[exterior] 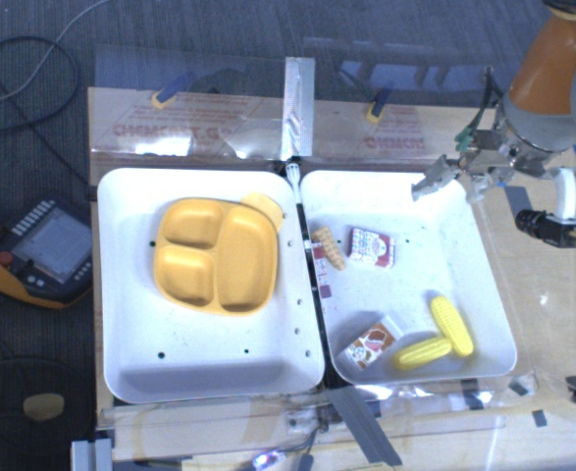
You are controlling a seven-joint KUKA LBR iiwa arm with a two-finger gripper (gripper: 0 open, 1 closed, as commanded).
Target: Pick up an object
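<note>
Corn cobs (439,337): you see two yellow ones crossing near the front edge of the right bin (484,263). Two red-and-white packets lie there, one by the front rim (369,343), one mid-bin (371,246), leaving open floor between. One small ridged piece (330,248) sits beside the divider. The left bin (121,292) holds one yellow tray (217,255). The gripper (445,178) hangs over the far right corner, fingers apart, holding nothing.

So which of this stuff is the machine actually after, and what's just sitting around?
For the job: gripper; in the right bin, two corn cobs, two snack packets, a small ridged piece.

Lying about: yellow divided tray, left bin, handheld controller.
</note>
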